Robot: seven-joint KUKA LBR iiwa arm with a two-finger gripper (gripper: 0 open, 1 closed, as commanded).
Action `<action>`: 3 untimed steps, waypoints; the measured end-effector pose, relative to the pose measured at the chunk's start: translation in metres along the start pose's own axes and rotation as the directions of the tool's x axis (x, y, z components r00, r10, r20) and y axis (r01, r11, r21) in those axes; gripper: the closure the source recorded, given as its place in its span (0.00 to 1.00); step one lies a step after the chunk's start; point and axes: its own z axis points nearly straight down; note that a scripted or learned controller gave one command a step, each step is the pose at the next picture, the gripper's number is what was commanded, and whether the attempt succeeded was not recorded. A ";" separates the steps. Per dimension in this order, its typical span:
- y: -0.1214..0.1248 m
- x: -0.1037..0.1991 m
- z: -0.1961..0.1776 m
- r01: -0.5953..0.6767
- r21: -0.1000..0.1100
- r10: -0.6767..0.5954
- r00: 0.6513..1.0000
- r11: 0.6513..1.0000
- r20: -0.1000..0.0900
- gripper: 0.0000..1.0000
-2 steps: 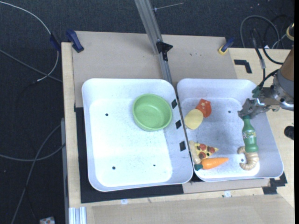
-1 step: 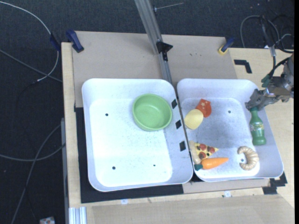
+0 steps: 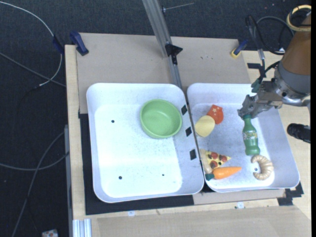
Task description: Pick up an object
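The right bin (image 3: 281,132) holds a green bottle (image 3: 250,137) lying lengthwise, a tan pretzel-like toy (image 3: 262,166), an orange carrot (image 3: 227,172), a pizza slice toy (image 3: 215,158), a yellow lemon (image 3: 205,126) and a red piece (image 3: 216,113). My gripper (image 3: 248,112) hangs over the bottle's cap end, just above it. The view does not show anything held between its fingers.
The left bin (image 3: 133,177) holds a green bowl (image 3: 160,118) near its upper right. A metal pole (image 3: 160,28) slants down to the gap between the bins. Blue clamps (image 3: 78,42) sit at the bench's back corners. Cables lie on the dark floor.
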 end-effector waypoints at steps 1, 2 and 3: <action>0.000 0.053 0.013 -0.001 0.004 0.001 1.000 1.000 -0.001 1.00; -0.006 0.112 0.023 0.000 0.007 0.000 1.000 1.000 0.000 1.00; 0.000 0.169 0.010 0.000 -0.006 0.000 1.000 1.000 0.002 1.00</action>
